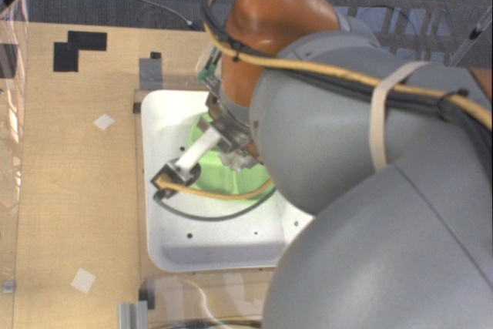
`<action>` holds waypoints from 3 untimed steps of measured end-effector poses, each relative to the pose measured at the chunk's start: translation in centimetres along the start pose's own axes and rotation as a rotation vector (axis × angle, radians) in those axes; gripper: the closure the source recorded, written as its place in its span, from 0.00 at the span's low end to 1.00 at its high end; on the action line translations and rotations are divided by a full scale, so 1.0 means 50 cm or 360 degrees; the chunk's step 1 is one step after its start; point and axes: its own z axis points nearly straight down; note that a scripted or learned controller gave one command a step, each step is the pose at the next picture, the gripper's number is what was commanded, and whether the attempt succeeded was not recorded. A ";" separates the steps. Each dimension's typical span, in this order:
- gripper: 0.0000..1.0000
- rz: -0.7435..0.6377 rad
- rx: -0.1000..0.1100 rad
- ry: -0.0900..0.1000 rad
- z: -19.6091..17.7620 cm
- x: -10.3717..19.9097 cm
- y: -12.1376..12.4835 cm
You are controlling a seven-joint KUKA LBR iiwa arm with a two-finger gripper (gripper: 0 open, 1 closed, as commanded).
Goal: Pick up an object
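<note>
Light is even and fairly bright, with soft, faint shadows on the surface (77, 189). The orange band (269, 19) carries a mild sheen. The grey arm (370, 189), close to the lens, looks soft and slightly blurred.

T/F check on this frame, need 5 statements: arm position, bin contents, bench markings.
1. The grey arm with the orange band reaches down into the shallow white bin. True.
2. A light green object lies in that bin beneath the arm. True.
3. The bin sits on a blue metal bench. False: the bench is light wood-coloured.
4. Black L-shaped tape mark lies on the bench left of the bin, toward the far edge. True.
5. The arm enters from the view's left. False: its bulk fills the right side.
</note>
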 end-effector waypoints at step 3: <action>1.00 0.0286 -0.0008 0.0012 0.409 -0.019 -0.013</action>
